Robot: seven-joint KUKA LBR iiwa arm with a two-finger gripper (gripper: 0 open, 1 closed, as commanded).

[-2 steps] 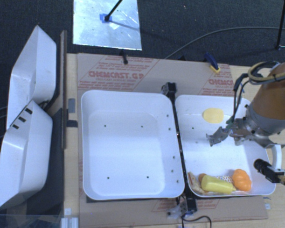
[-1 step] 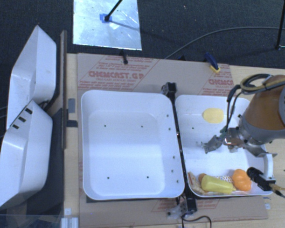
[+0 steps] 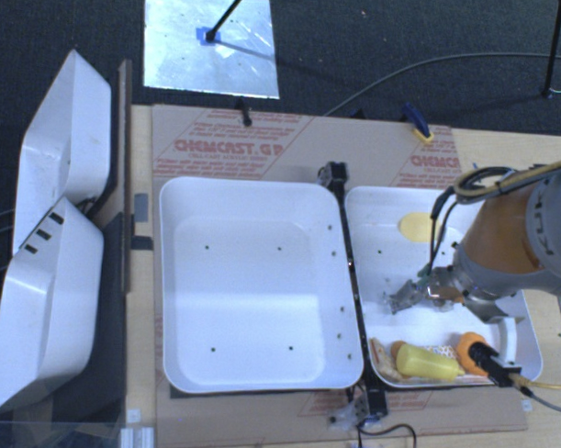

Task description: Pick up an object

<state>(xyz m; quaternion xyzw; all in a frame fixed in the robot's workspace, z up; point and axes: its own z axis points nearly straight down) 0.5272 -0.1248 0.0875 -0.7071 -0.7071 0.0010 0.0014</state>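
Note:
My gripper (image 3: 405,296) hangs low over the middle of the right bin (image 3: 372,222), reaching in from the right, with nothing visibly in it. A yellow, bottle-like object (image 3: 426,362) lies along the bin's front wall. To its right is an orange object (image 3: 472,348) with a black end, and a small tan piece (image 3: 382,356) lies to its left. Near the bin's back right sits a flat pale-yellow disc (image 3: 414,225), partly behind the arm's cables. The front objects lie a short way below the gripper, apart from it.
The left bin (image 3: 183,261) stands beside the right one, with a black clamp bar (image 3: 348,258) between them. Two spare white bins (image 3: 50,256) lean at the far left. A blue clip (image 3: 417,122) rests on the board behind.

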